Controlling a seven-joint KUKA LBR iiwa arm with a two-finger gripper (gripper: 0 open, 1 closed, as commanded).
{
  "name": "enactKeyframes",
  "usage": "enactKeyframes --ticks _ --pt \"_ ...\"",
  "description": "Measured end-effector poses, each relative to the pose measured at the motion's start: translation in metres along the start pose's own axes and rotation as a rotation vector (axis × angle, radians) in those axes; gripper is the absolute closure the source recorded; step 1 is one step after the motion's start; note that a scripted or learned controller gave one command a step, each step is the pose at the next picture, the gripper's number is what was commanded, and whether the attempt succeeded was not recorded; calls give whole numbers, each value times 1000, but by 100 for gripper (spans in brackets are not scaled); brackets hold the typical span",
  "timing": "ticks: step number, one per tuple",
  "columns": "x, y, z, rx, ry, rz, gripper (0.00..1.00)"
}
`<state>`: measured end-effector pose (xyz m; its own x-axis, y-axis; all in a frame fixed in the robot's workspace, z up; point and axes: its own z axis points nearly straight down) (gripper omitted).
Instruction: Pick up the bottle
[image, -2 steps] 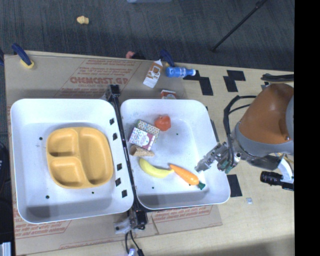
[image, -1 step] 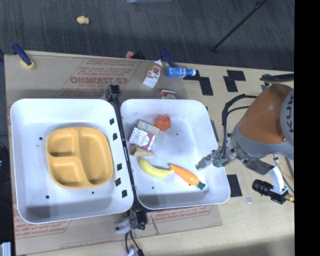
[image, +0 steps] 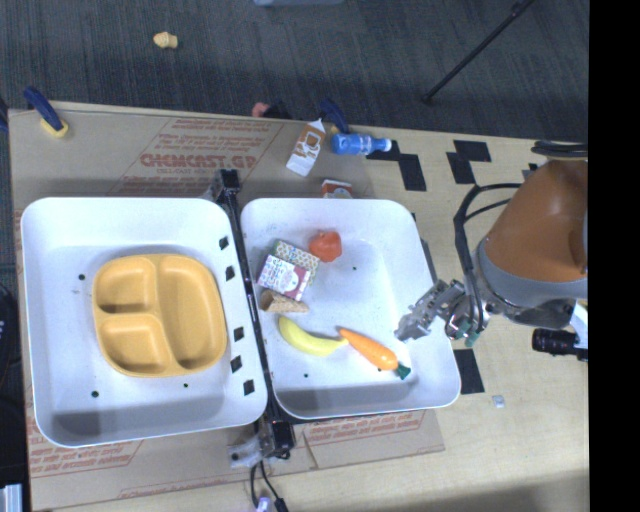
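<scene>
One blue bottle (image: 360, 145) lies on its side on the bench behind the right bin (image: 432, 290), well apart from the gripper (image: 428, 316), which hangs empty, fingers apart, at that bin's right rim, so the approach seems hardly begun and calls for a reach beyond the bin.

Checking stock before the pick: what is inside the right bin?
The right bin holds a small carton, a tomato, a banana and a carrot. Anything beneath the carton is hidden.
</scene>
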<state>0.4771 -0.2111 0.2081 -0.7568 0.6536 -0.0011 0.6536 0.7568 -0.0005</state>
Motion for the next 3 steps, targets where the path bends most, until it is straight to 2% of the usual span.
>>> enactKeyframes --ticks 1,2,3 --pt "0 0 -10 0 0 211 100" --pt "16 17 61 2 6 558 100" --pt "0 0 -30 0 1 479 100"
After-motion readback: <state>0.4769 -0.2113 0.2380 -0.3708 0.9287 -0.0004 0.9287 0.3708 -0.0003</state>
